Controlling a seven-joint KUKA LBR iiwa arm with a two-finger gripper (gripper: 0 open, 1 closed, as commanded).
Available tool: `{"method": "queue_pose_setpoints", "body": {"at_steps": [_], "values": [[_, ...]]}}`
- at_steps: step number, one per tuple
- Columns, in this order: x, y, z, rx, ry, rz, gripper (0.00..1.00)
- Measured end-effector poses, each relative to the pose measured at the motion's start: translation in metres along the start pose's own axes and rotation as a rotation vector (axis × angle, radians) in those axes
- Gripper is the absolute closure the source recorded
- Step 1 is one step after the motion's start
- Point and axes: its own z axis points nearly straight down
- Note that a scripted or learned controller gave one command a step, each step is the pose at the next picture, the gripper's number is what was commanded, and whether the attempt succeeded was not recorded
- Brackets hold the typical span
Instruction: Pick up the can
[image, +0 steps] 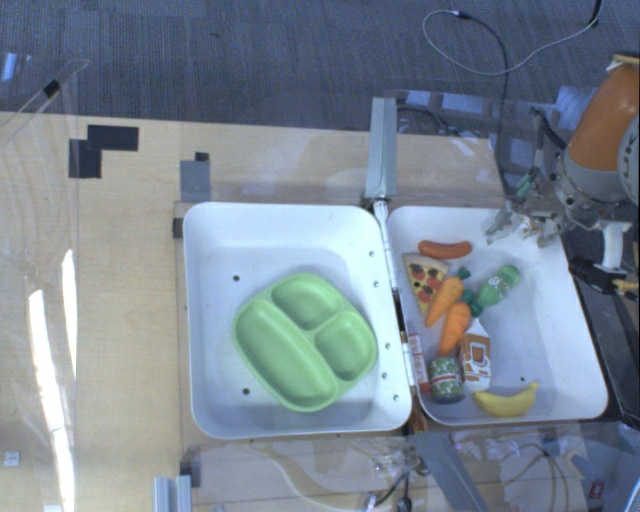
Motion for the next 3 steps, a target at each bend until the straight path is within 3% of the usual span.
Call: {"method": "queue_pose_setpoints", "body": {"at_steps": [1, 2, 3], "values": [[0.088, -0.029, 0.04, -0.014, 0.003, 0.142, 0.0], [0.087, -0.029, 0.029, -0.013, 0.004, 0.142, 1.0], [0.087, -0.029, 0.029, -0.013, 0.004, 0.142, 0.0]]}}
